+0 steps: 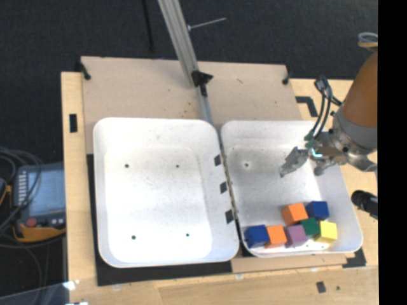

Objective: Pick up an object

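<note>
Several coloured cubes lie clustered at the near end of the right bin: a blue cube, an orange cube, a purple cube, a green cube and a yellow cube in a row. Just behind them sit a second orange cube and a second blue cube. My gripper hangs over the right side of that bin, behind and above the cubes. It is open, with nothing between its fingers.
The left bin sits beside the right one, with a divider between them. A slanted metal rail rises behind the bins. A control pendant and cables lie left of the bench.
</note>
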Controlling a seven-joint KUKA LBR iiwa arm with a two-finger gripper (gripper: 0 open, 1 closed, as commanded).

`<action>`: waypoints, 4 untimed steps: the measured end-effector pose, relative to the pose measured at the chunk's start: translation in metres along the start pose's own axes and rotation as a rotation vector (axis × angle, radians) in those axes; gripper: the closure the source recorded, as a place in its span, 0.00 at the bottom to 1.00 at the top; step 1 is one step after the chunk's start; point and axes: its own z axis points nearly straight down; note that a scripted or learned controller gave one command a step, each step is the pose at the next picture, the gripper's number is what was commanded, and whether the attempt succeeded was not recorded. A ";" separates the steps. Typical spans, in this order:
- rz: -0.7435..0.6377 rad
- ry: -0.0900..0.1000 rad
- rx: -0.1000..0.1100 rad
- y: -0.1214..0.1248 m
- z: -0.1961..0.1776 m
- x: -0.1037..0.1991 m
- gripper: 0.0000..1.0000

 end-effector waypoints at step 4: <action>0.004 -0.004 -0.002 0.003 0.169 0.009 0.00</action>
